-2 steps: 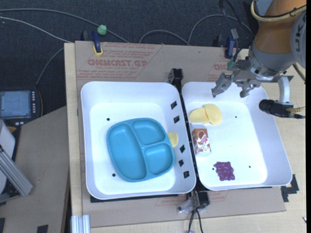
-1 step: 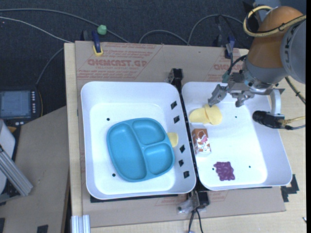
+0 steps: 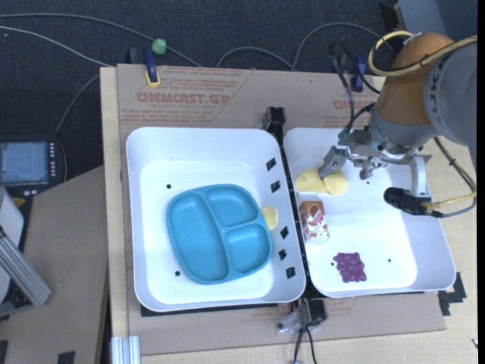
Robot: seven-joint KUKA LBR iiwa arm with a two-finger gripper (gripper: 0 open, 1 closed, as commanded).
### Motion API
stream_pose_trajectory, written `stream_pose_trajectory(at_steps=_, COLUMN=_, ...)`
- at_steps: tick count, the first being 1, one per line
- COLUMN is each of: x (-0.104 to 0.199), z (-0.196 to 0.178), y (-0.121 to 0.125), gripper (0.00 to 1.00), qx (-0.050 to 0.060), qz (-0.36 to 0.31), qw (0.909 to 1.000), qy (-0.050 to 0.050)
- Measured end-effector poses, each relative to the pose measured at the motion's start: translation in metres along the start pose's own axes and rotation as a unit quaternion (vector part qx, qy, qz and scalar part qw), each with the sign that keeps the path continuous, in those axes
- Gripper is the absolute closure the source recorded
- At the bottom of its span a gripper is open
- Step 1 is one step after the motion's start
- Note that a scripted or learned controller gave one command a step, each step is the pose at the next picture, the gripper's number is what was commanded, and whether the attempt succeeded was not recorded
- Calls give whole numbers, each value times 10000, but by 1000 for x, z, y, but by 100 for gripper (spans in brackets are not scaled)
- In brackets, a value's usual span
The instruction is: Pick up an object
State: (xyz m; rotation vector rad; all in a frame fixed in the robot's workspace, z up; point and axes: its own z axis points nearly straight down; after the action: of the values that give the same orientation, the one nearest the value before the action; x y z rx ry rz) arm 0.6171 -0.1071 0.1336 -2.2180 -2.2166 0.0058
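My gripper [image 3: 350, 168] hangs over the upper left part of the right bin [image 3: 424, 268], open, its fingers [image 3: 332, 161] spread just above a pale yellow banana-shaped toy [image 3: 318, 182]. Nothing sits between the fingers. Below the yellow toy lies a small red and white carton [image 3: 313, 220]. A purple bunch of grapes [image 3: 349, 266] rests near the bin's front. In the left bin [image 3: 144, 203] a blue divided plate [image 3: 220, 232] lies flat, with a small yellow piece [image 3: 270, 217] at its right edge.
The grey arm with its orange band [image 3: 413, 82] reaches in from the upper right, with cables looping around it. A black divider strip [image 3: 284, 203] runs between the bins. Both bins stand on a cardboard sheet [image 3: 197, 89].
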Motion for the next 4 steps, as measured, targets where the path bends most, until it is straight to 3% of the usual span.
stream_pose_trajectory(at_steps=1, x=0, z=49, y=1, gripper=0, qx=-30, qz=2, qw=10000, qy=1)
stream_pose_trajectory(at_steps=2, x=1, z=34, y=3, gripper=100, qx=-67, qz=0, qw=10000, qy=-2)
stream_pose_trajectory(at_steps=4, x=7, z=-66, y=10, gripper=100, qx=-61, qz=-12, qw=10000, qy=-9)
